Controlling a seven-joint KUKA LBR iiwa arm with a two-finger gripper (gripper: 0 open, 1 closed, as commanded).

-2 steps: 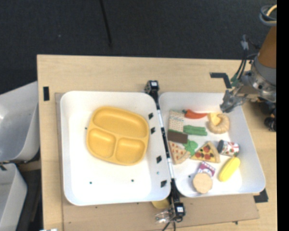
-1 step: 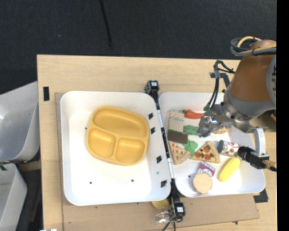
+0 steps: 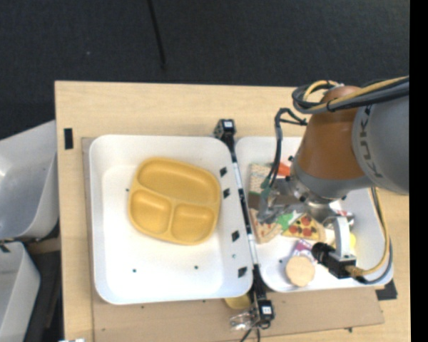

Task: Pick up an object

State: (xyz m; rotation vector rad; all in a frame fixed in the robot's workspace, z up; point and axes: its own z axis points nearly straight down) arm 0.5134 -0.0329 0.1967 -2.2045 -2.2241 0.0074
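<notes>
two bins: yellow tray (image 3: pixel 175 200) in left bin (image 3: pixel 107 262), claw (image 3: pixel 271 211) over right-bin (image 3: pixel 367 251) clutter, can't tell its state.

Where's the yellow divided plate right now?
The yellow divided plate lies in the left bin, toward its upper middle, across the divider from the arm over the right bin.

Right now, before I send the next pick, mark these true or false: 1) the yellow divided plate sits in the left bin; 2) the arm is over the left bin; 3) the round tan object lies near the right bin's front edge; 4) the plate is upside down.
1) True: the yellow divided plate lies in the left bin.
2) False: the arm is over the right bin.
3) True: the round tan object lies near that bin's front edge.
4) False: its three compartments face up.
</notes>
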